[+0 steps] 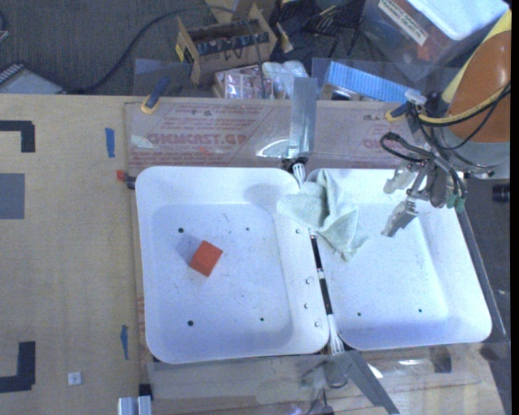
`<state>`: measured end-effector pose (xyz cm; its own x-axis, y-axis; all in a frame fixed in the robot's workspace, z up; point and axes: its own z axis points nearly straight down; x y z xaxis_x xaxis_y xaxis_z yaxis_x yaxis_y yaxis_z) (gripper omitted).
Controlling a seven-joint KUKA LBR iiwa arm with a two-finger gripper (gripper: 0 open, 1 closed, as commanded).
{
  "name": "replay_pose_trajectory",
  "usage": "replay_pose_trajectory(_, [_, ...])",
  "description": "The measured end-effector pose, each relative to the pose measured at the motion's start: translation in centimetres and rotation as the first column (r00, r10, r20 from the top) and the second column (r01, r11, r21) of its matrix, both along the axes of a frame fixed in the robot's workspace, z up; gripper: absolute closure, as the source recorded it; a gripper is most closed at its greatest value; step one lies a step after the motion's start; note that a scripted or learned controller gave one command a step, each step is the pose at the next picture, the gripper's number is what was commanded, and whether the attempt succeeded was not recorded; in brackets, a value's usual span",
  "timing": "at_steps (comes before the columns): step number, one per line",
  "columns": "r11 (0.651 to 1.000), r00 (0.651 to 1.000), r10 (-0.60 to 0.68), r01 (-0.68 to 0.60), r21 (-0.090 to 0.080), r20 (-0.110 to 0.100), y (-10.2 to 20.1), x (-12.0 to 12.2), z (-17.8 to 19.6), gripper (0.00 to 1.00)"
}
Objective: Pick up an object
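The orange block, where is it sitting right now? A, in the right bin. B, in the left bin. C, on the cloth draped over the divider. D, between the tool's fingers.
B: the orange block lies alone on the floor of the left bin, well away from the cloth at the divider and from the tool over the right bin.

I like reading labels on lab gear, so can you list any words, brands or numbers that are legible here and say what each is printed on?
Clear panel behind the left bin: red mirrored lettering, too blurred to read.
Clear panel behind the right bin: faint red lettering, unreadable.
Clear plastic cover at top right: a label with dark print, too small to read.
Orange block, pale green cloth: no text.
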<state>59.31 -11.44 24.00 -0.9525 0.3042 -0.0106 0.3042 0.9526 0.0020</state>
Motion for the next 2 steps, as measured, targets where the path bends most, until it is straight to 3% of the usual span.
replay_pose_trajectory(1, [0.998, 0.998, -0.061, 0.061, 0.0, -0.002, -4.1, 2.3, 11.7, 0.0])
replay_pose_trajectory(2, [1.0, 1.0, 0.007, -0.007, 0.0, -0.003, -7.9, 1.9, -1.5, 0.0])
